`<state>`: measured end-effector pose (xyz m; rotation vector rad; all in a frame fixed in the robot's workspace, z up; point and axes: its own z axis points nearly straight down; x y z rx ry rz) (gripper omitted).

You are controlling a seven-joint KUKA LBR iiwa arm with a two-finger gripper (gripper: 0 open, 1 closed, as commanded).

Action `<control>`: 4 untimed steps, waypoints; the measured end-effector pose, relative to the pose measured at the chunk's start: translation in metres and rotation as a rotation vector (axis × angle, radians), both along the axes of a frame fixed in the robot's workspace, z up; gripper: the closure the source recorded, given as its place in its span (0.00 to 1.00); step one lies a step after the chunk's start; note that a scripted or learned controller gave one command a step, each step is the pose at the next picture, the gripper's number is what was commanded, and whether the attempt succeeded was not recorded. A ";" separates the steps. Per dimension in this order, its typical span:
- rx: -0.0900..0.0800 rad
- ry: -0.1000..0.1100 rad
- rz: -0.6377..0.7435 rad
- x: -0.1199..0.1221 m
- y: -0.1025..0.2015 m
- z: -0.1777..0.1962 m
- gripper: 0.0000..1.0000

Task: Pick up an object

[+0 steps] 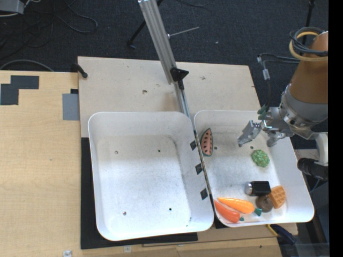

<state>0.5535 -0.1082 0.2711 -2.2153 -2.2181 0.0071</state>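
Orange and bright, a carrot [235, 204] lay at the near edge of the right bin [300, 210], with a red piece [228, 213] just beside it. A little further were a waffle [277, 196], a brown lump [263, 202] and a black block [259, 187], close together. Behind them a green lump [260, 158] lay alone, and a watermelon slice [207, 142] leaned at the wall next to the left bin [107, 127]. The gripper [262, 134] hung above the far part of the right bin, near the green lump, with its fingers apart and nothing between them. So I judged the task not yet done: the descent, the closing and the lifting were all left. The green lump seemed the easiest target, free on all sides, while the near group was crowded.
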 end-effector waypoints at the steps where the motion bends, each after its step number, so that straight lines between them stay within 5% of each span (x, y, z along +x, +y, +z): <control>1: -0.001 -0.005 -0.004 0.001 -0.001 0.002 0.00; 4: 0.001 0.002 -0.002 -0.002 0.003 -0.150 0.00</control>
